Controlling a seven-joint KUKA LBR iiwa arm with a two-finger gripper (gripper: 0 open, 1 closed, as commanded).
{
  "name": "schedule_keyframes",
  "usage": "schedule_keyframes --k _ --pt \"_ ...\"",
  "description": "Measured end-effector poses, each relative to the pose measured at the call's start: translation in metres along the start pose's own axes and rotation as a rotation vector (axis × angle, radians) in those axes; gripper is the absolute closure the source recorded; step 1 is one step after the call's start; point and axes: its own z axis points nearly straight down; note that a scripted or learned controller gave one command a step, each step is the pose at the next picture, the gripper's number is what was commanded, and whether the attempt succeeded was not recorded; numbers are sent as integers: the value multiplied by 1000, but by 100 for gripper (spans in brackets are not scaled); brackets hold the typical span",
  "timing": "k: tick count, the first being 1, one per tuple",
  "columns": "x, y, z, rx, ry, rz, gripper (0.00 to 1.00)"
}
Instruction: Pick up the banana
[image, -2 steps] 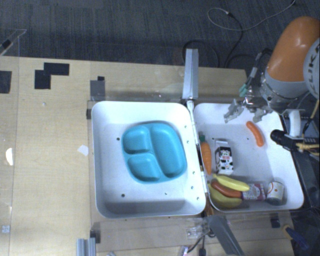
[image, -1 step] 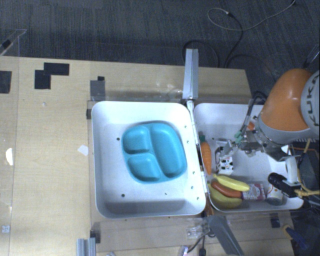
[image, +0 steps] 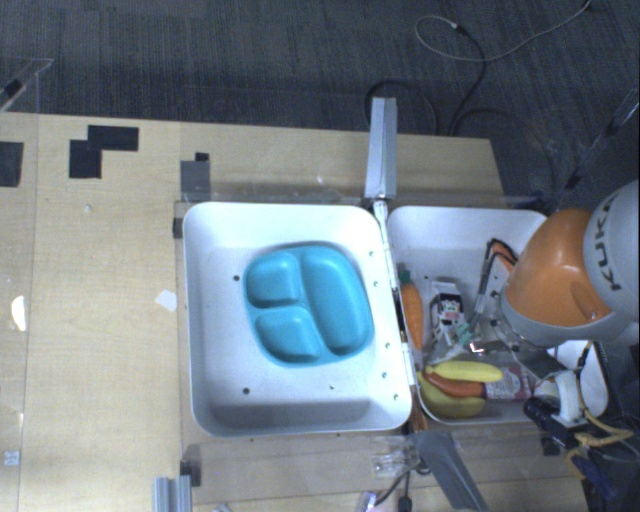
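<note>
We saw the KUKA arm (image: 560, 275) bent low over the right-hand bin (image: 440, 232), its grey shell and glossy orange band covering much of that bin's floor. The gripper (image: 470, 335) hung just above the banana (image: 466, 371); nothing lay in its grasp, and we could not tell how it was set.

The banana, smooth, yellow and gently curved, lay at the near edge of the right bin, close to the wall shared with the left bin (image: 215, 250). It rested on a yellow-green rounded fruit (image: 450, 405), perhaps an apple or pear, with a thin reddish strip between them that we could not identify. An orange carrot-like piece (image: 411, 315) lay along the dividing wall just beside the banana's left tip, and a small black-and-white printed packet (image: 447, 305) sat behind it.

In our judgement the step in hand was the final descent and close. It would go best with the grip taken across the banana's narrow width near its middle, where the curve is flattest, and low enough to catch the banana but short of the fruit beneath. We judged the slick skin and the rounded perch likely to let it roll, and the bin's near wall left little room.

In the left bin sat a turquoise three-compartment plastic plate (image: 305, 303), matte and soft-cornered.
</note>
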Motion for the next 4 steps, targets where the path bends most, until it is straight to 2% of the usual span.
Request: schedule_keyframes --k 1,2,3,4 --pt "57 8 -94 8 3 -98 0" --pt "-8 0 -1 -2 2 -268 0" --pt "-7 4 -11 -10 1 -270 100" --pt "54 83 -93 10 1 66 100"
